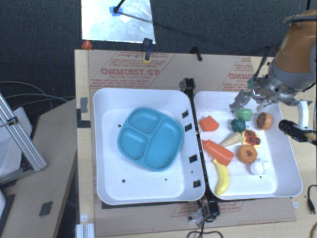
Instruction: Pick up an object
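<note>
Gripper (244, 101) hovers with fingers apart and grasping nothing, just above the green toy (243, 114) in the right bin (287, 182), so it should descend straight before closing.

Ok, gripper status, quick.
Gripper: over the right bin, just above the green toy; open or shut cannot be told.

1. Dark grey carpet floor (39, 29) surrounds the setup.
2. A shiny silver sheet (118, 14) lies on the floor at top.
3. The table (163, 66) is a printed cardboard-brown board.
4. Aluminium framing (20, 138) stands at left, above a tan panel (49, 172).
</note>
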Tool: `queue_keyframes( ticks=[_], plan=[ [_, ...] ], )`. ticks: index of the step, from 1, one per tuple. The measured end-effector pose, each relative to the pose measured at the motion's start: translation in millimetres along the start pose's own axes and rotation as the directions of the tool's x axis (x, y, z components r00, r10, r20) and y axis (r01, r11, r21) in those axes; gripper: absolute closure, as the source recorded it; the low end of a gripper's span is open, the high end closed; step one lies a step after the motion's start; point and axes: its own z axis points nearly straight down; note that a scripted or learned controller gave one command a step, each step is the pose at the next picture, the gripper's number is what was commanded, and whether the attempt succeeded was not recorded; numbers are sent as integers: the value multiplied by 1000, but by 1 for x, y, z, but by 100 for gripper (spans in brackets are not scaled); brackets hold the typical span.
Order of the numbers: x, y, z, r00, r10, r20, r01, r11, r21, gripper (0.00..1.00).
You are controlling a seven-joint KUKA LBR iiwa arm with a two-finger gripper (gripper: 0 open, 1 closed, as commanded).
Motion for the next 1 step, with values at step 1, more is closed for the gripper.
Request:
queue_keyframes(
  ticks=[1],
  plan=[
    [-9,-2,154,1000,2,0,-2,1000,1,0]
  ],
)
